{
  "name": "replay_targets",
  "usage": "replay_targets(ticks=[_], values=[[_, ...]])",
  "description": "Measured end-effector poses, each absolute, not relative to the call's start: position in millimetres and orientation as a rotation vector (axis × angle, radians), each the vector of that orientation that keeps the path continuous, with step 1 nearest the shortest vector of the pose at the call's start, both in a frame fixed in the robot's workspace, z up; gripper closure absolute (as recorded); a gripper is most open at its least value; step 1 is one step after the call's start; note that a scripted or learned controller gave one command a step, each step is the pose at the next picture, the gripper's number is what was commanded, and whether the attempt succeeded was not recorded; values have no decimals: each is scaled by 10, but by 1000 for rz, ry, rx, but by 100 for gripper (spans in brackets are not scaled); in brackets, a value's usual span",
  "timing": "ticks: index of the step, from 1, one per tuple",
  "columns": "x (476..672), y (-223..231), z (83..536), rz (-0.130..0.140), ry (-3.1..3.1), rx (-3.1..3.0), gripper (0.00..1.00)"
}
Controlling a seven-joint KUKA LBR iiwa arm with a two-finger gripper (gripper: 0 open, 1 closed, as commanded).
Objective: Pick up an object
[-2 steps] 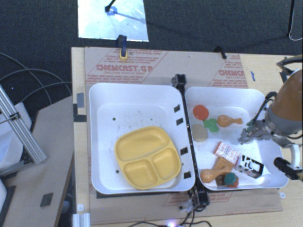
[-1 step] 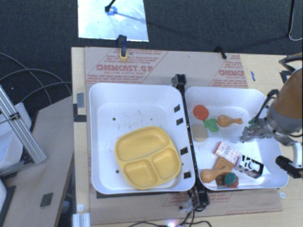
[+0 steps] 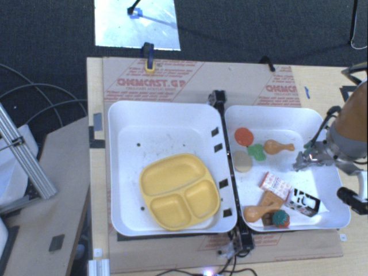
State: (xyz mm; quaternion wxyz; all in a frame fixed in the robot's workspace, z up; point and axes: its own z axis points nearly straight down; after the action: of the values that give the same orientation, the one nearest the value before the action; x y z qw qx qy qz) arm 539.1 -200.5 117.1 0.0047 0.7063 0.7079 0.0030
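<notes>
One fixed camera sits high above the table (image 3: 190, 73) and looks down at a slant, far enough back to take in both white bins whole. The left bin (image 3: 123, 125) fills the middle of the frame, and the right bin (image 3: 310, 119) lies toward the right edge, where the arm (image 3: 351, 128) enters. Dark floor (image 3: 52, 22) shows beyond the table's far side at the top.

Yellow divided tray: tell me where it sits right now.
In the camera view, the yellow divided tray lies in the left white bin, toward its near right corner, close to the divider between the two bins. The small objects all lie in the right white bin.
</notes>
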Motion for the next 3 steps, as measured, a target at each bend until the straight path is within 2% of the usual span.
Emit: replay_targets(ticks=[1, 2, 3], values=[[5401, -2005, 1278, 13, 2216, 2210, 100], [5156, -1706, 840, 2, 2222, 2218, 100], [5169, -1718, 954, 5, 2218, 2218, 100]])
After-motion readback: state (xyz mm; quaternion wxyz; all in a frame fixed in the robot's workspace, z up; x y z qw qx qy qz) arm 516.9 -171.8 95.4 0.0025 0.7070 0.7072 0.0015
